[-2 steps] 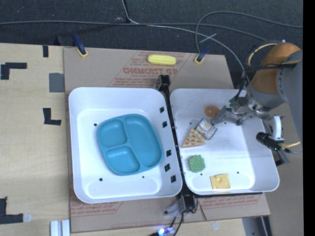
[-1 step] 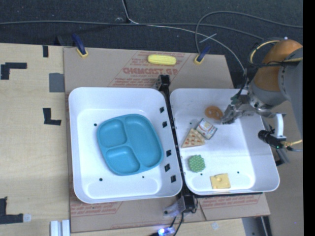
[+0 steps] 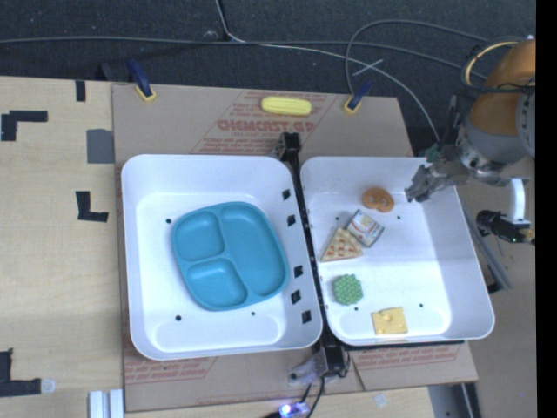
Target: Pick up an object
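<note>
The right bin (image 3: 452,259) holds several small items: an orange-brown round piece (image 3: 378,199), a silver-wrapped block (image 3: 365,228), a tan wedge (image 3: 341,247), a green bumpy ball (image 3: 347,289) and a yellow square block (image 3: 389,321). My gripper (image 3: 419,186) hangs over the bin's upper right corner, just right of the orange-brown piece and apart from it. Nothing shows between its fingers.
The left bin (image 3: 152,190) holds a blue divided plate (image 3: 228,254). A yellow corn-shaped toy (image 3: 285,105) lies on the cardboard behind the bins. Blue clamps (image 3: 141,84) and cables sit along the back edge. A black divider (image 3: 300,225) separates the bins.
</note>
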